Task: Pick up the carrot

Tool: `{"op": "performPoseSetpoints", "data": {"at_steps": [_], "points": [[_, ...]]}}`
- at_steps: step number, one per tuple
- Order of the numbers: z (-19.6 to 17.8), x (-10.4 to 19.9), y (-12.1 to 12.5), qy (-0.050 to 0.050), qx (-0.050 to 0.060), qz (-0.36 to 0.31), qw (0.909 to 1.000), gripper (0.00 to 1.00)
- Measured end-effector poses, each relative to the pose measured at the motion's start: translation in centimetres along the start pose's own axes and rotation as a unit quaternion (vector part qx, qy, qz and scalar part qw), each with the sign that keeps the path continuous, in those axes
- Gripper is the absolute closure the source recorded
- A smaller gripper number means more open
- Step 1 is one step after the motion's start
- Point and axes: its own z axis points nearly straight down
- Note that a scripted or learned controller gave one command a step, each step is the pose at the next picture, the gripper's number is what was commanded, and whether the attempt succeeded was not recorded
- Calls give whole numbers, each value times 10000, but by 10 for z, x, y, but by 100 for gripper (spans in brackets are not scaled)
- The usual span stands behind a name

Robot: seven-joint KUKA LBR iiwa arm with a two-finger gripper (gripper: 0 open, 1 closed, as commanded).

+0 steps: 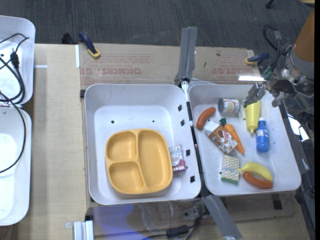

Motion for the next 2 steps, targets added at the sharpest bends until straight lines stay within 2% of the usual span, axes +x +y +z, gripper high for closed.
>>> {"op": "performPoseSetpoints", "data": {"at_steps": [1, 2], "points": [[155, -9, -38, -1, -27, -295, 9996, 0], [170, -47, -6, 150, -74, 1665, 9859, 0]]}}
